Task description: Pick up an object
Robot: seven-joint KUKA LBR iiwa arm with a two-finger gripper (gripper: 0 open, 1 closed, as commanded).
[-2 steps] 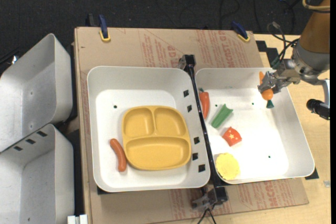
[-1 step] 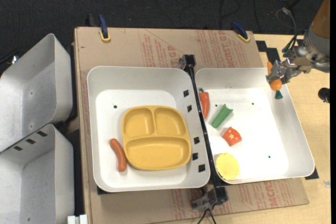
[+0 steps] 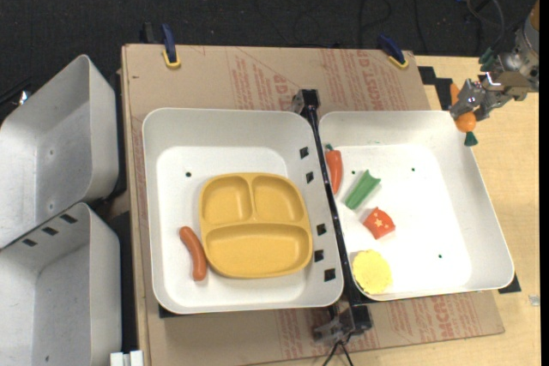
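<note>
Gripper [image 3: 467, 111]: at right bin's [image 3: 480, 210] far right corner, apparently clamped on a small orange piece [image 3: 466, 122], lifted above the rim. Step: pick seemingly made; next, raise clear without dropping.

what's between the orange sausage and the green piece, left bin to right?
In the camera view, from the orange sausage-shaped toy toward the green wedge-shaped piece: the yellow divided plastic plate, then the black divider where the bins meet.
</note>
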